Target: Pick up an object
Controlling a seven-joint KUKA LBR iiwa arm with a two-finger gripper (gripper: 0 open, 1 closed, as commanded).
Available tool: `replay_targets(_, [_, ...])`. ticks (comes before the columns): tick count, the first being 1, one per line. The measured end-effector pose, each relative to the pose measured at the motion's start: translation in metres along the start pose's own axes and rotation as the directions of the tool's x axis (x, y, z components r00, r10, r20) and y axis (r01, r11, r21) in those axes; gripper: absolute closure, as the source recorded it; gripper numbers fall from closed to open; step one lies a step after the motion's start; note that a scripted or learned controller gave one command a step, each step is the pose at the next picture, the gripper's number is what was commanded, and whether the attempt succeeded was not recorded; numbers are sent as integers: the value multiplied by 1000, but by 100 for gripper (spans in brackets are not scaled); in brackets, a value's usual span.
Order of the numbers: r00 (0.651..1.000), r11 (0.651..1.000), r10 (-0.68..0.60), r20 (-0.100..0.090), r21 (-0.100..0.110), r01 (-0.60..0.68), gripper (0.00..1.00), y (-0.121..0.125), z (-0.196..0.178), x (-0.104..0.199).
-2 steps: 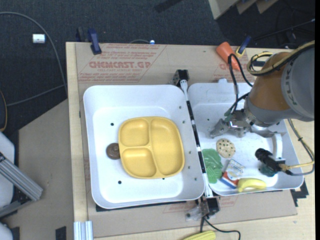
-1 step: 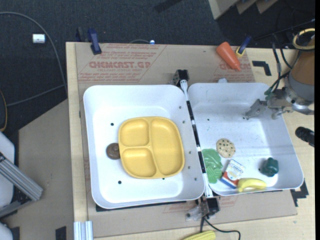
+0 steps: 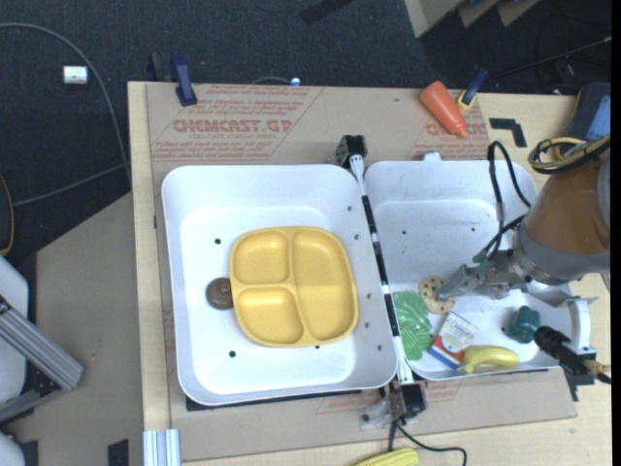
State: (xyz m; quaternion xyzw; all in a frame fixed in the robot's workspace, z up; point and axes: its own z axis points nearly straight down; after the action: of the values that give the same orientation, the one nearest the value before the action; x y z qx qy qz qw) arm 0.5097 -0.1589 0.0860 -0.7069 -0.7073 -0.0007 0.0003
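While the grey arm reaches in from the right, its jaws hover low in the right bin beside a spotted cookie; I cannot tell whether they are parted. Lower right lie a banana and green leaf. The cookie looks light, stiff and thin, best pinched across its edges.
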Motion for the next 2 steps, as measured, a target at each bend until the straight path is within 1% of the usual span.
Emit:
replay_targets(1, [1000,1000,-1,1,-5,1,0,118,0,26])
replay_targets(2, [1000,1000,0,2,-4,0,0,90,-1,57])
